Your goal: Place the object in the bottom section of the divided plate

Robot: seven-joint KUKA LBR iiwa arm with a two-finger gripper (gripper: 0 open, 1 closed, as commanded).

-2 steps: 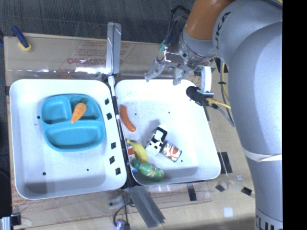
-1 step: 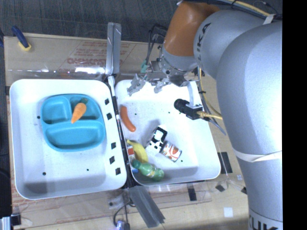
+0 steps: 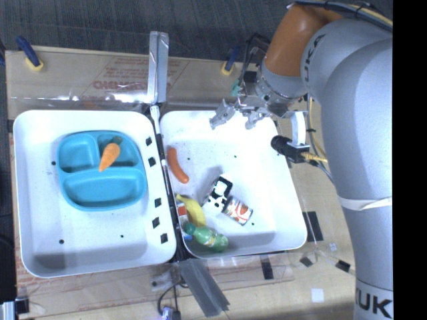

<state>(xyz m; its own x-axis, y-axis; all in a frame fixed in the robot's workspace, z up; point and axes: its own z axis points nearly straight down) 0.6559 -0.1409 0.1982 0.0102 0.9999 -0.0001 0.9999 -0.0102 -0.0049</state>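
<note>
My pincer point(image 3: 236, 115) hangs open and holds nothing, over the top edge of the right bin point(image 3: 283, 199). The carrot point(image 3: 109, 155) lies tilted on the blue plate point(image 3: 101, 187) (left bin point(image 3: 40, 239)), across the upper sections' divider, above the bottom section.

A bulky grey arm point(image 3: 357, 112) with an orange band point(image 3: 290, 39), thin cables, and seemingly pale metal gripper point(image 3: 235, 117).

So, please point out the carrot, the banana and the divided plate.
carrot point(image 3: 109, 155): camera view, middle of its orange body.
banana point(image 3: 194, 210): camera view, middle of its yellow curve.
divided plate point(image 3: 107, 187): camera view, bare floor of its bottom section.
</note>
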